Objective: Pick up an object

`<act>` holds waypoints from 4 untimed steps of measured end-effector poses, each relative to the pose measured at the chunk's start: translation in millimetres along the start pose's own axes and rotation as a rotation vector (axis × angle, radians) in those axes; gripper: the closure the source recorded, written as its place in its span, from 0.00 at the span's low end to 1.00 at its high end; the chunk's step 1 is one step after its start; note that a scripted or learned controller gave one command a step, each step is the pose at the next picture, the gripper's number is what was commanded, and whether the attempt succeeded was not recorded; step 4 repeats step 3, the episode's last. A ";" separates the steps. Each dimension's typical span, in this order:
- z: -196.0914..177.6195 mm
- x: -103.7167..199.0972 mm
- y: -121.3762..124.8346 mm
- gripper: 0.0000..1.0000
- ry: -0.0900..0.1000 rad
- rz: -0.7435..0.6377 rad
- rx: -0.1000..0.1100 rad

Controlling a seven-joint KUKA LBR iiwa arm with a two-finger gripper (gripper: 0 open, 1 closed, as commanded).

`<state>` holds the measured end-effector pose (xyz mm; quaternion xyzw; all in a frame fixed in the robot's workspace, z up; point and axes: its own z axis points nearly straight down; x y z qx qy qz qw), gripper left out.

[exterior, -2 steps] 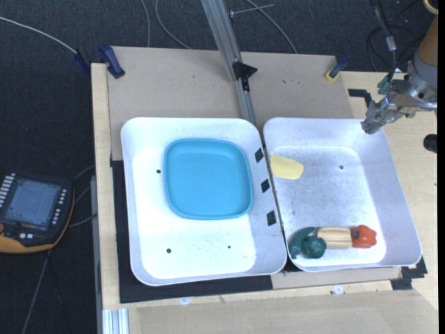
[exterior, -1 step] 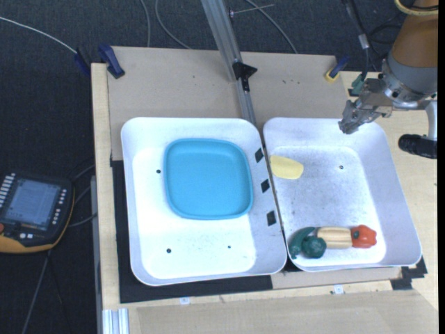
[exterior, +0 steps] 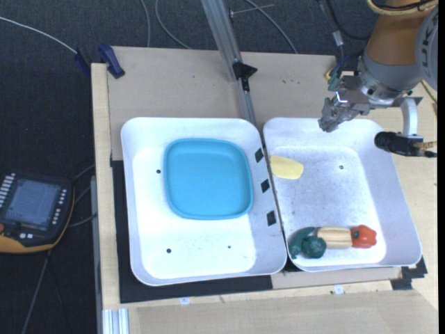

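Observation:
In the right bin (exterior: 389,179) lie a pale yellow piece (exterior: 286,167) near its left wall and, along the front wall, a dark green lump (exterior: 308,245), a tan cylinder (exterior: 335,237) and a red piece (exterior: 363,236) in a row. The gripper (exterior: 329,122) hangs over the bin's back rim, high above the floor, well behind those objects. Nothing shows between its fingers.
The left bin (exterior: 142,207) holds a blue square plate (exterior: 207,178). A metal pole (exterior: 224,33) slants down to the gap between the bins. Cables lie on the dark floor, and a handheld controller (exterior: 31,207) sits at the left.

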<state>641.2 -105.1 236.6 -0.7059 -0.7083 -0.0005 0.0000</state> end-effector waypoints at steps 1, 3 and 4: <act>0.0 57.7 11.2 1.00 0.001 -0.002 0.000; 15.1 168.0 10.6 1.00 0.001 -0.001 0.001; 15.1 168.0 10.6 1.00 0.001 -0.001 0.001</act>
